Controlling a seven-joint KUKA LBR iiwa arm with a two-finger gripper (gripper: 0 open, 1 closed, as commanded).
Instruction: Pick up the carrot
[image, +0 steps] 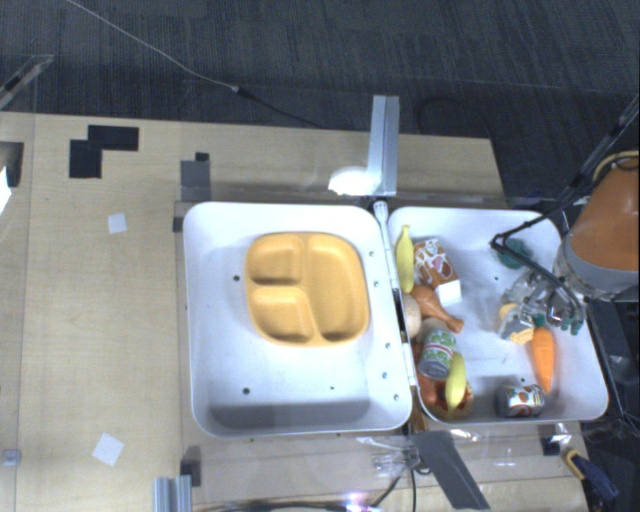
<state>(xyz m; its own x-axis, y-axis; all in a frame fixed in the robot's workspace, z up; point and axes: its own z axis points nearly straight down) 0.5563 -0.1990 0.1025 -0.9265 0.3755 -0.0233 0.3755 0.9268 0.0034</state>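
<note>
The carrot (542, 358) is lying in the right bin (590, 405) near its right wall, not yet lifted, while the tool (532, 312) is hovering just above its upper end, its grip state impossible to tell.

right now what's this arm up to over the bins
The arm's gripper is down in the right bin, right at the top end of the carrot, which lies on the bin floor near a can. A yellow divided plate sits in the left bin.
</note>
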